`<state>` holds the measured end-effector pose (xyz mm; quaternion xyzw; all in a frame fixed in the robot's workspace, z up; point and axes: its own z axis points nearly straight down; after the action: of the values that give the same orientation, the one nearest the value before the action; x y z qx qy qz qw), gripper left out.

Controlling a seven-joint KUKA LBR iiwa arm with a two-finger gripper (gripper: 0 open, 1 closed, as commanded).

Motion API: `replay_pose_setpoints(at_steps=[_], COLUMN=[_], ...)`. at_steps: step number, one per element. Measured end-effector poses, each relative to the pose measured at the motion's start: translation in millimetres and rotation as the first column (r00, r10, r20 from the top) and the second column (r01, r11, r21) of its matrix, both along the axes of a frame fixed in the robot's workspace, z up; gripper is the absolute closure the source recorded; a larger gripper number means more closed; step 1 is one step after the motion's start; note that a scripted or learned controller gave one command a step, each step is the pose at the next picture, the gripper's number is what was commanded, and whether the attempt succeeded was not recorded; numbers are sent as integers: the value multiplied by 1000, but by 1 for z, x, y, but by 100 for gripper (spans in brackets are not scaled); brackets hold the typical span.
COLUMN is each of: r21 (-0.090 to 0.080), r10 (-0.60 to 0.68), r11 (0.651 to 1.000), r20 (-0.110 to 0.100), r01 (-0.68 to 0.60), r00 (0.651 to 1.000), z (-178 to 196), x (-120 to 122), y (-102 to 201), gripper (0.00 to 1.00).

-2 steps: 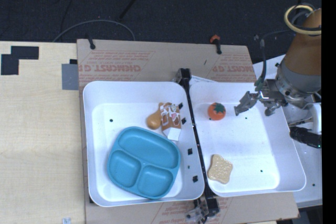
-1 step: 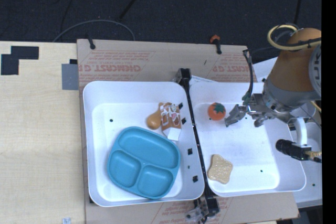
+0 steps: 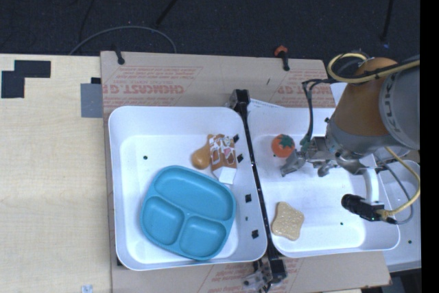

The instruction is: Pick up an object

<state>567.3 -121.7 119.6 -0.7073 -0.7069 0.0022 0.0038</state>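
Two white bins side by side on a cardboard sheet [image 3: 178, 82] on the table [image 3: 48, 182]. Left bin [image 3: 130, 147] has four things as far as I can count: one blue plate [image 3: 188, 213] with three compartments, nothing in them, filling the near half; one gingerbread figure [image 3: 223, 151] by the right wall; one orange-brown lump [image 3: 200, 158] touching the figure's left side; and one small white scrap [image 3: 226, 175] just below the figure, against the plate's rim. Right bin [image 3: 322, 216] has two things: one tomato [image 3: 282, 145] at the far left and one slice of toast [image 3: 287, 221] at the near left, well apart. The gripper [image 3: 305, 170] is low in the right bin, just right of the tomato, fingers spread with nothing between them, and the toast is clear of it. The arm [image 3: 363, 113] covers the bin's far right corner. A black clip [image 3: 241, 101] sits where the bins meet. One orange clamp [image 3: 280, 50] and one black clamp [image 3: 120, 57] are on the cardboard's far edge.
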Motion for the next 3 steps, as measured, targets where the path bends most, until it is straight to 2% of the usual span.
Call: replay_pose_setpoints(at_steps=[1,2,3], r21=[-1,-1,-2], r10=[-1,-6,-7], r11=[1000,1000,1000], r20=[3,4,7], r01=[1,6,7], r00=[1000,1000,1000], z=[-34,-22,20], x=[-1,0,1], y=[1,0,-5], gripper=[0,100,100])
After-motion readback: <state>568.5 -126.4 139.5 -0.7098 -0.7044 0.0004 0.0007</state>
